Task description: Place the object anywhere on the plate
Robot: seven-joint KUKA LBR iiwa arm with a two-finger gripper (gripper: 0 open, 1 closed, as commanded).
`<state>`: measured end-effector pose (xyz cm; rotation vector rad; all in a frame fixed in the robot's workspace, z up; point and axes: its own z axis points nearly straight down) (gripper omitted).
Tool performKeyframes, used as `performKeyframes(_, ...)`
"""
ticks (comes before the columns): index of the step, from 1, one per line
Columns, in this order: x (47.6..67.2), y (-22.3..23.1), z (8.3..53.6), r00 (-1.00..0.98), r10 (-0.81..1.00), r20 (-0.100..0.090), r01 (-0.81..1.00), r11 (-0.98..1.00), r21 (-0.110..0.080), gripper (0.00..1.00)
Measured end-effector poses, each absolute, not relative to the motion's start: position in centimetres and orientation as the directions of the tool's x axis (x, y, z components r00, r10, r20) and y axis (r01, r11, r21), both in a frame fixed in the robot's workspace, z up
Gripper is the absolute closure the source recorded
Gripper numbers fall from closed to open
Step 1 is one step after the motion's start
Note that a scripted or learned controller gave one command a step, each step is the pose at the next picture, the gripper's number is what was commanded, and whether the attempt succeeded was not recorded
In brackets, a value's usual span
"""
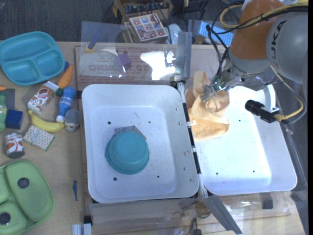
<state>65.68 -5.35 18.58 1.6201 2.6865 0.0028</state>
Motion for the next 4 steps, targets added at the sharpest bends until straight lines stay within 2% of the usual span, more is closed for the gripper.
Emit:
performKeyframes(1, 57.3, 0.1, 18.5, -0.513, 0.858, -0.001, 0.858, 0.513, 0.001, 1.00)
performKeyframes(2, 55.7, 8.4, 18.5, -0.463, 0.886, 0.001, 0.886, 0.463, -0.001, 1.00)
performKeyframes(3, 53.0, 14.7, 22.2, -0.536, 0.844, -0.001, 0.844, 0.536, 0.002, 1.00)
performKeyframes(4, 53.0, 14.7, 22.2, -0.536, 0.844, -0.001, 0.844, 0.536, 0.003, 0.00)
